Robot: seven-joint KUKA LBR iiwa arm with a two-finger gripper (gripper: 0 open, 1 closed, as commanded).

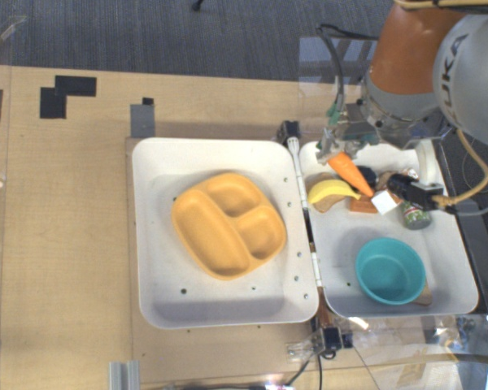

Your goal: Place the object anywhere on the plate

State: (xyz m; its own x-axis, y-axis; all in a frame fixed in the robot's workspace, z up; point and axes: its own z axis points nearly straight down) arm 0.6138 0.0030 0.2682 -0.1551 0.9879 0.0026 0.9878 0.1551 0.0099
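Note:
A yellow plate [228, 224] with three compartments lies in the left white bin [159, 299], with nothing on it. The right bin [455, 250] holds an orange carrot [348, 174], a yellow banana [329, 192] and a teal bowl [390, 270]. My gripper [333, 140] hangs over the far left corner of the right bin, just above the carrot's upper end. Whether it touches the carrot is unclear.
A brown piece [362, 205] and a small white block [383, 202] lie beside the banana and carrot. A small greenish round object [416, 216] sits to their right. The ridge between the two bins [305, 218] runs just left of the banana.

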